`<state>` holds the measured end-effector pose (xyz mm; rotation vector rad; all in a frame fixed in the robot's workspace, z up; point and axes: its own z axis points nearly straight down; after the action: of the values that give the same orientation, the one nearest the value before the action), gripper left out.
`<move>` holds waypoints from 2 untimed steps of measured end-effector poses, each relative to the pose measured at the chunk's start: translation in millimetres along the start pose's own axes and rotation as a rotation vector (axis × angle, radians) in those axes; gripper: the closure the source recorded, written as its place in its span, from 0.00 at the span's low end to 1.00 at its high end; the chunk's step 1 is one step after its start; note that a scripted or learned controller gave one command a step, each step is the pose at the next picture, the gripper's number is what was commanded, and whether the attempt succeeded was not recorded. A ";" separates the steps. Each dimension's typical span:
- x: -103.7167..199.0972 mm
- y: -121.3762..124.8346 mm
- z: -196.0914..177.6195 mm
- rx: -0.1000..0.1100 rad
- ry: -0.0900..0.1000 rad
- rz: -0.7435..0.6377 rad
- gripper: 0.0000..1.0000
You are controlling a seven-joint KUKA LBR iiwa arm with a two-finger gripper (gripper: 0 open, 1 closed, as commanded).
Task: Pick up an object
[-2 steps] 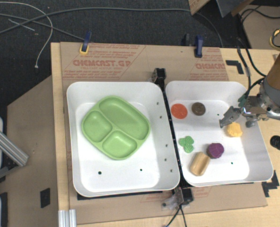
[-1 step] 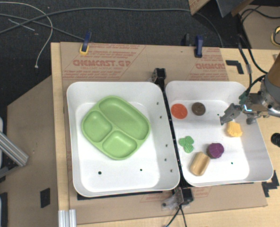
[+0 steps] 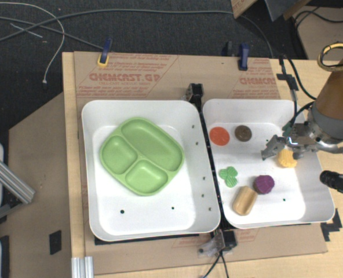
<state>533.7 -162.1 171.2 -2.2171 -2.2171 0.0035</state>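
The gripper (image 3: 283, 146) hung low in the right bin (image 3: 252, 106), touching or just above a yellow object (image 3: 287, 158). Whether it had closed on anything could not be told. An off-centre close could nudge the yellow object toward the bin wall.

There are 2 white bins: the left bin (image 3: 102, 213) and the right bin (image 3: 299, 210). The left one holds 1 green divided plate (image 3: 141, 155) with 3 compartments. The right one holds 6 small objects: 1 orange disc (image 3: 219, 136), 1 brown ball (image 3: 243, 134), 1 yellow piece (image 3: 287, 158), 1 green leafy piece (image 3: 229, 176), 1 purple ball (image 3: 264, 183) and 1 tan cylinder (image 3: 244, 201). 1 gripper (image 3: 283, 146) is there too.
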 end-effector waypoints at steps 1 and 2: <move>4.4 1.5 43.1 0.000 0.000 0.000 0.00; 5.2 1.2 88.8 -0.001 0.000 0.000 0.00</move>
<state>534.5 -156.7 82.4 -2.2175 -2.2172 0.0027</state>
